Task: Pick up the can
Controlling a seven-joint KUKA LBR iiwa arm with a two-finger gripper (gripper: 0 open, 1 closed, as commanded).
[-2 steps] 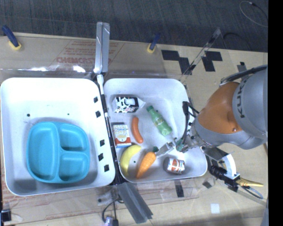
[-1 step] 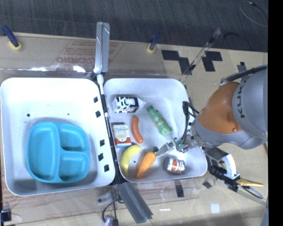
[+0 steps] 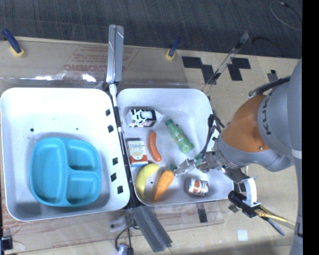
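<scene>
The can (image 3: pixel 196 186) lay on its side near the right bin's (image 3: pixel 194 97) front wall, just below the tool (image 3: pixel 189 164), whose fingers stood spread and gripped nothing

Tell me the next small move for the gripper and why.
Probably shift the gripper toward the arm's side and down the view, to centre it over the can. The can lies on its side near the bottom edge of the right bin, while the gripper sits up and to its left, beside the carrot. Closing where it is would likely miss the can.
</scene>
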